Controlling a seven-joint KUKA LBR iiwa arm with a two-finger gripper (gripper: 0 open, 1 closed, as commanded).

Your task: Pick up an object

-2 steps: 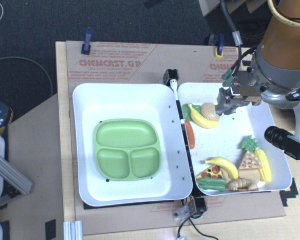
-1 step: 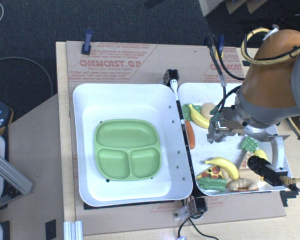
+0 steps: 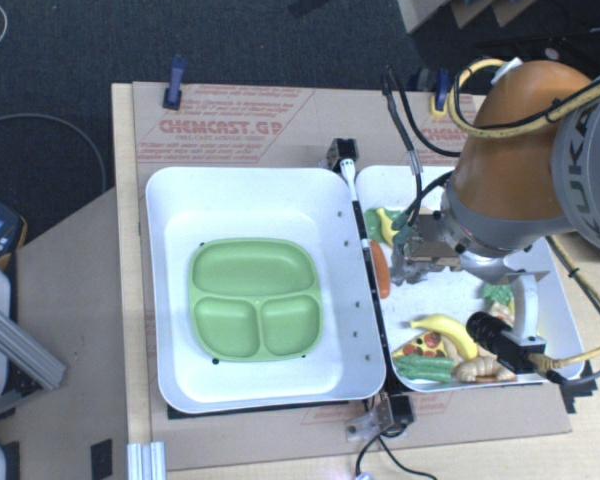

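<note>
The right bin [image 3: 380, 183] holds several toy foods. An orange carrot-like piece [image 3: 380, 268] lies along its left wall, with a yellow and green piece [image 3: 383, 223] just above it. Along the front edge lie a banana [image 3: 448, 330], a pizza slice [image 3: 423, 346], a green pod [image 3: 425, 369] and a tan piece [image 3: 480, 371]. A small green broccoli-like piece [image 3: 498, 295] sits further right. My gripper [image 3: 412, 253] hangs low over the left-middle of this bin, just right of the orange piece. The wrist hides what lies under it.
In the left bin [image 3: 170, 298] sits a green three-compartment plate [image 3: 255, 298]. The orange and grey arm [image 3: 525, 158] covers the back right of the right bin. Cables run along the bench's far edge and front.
</note>
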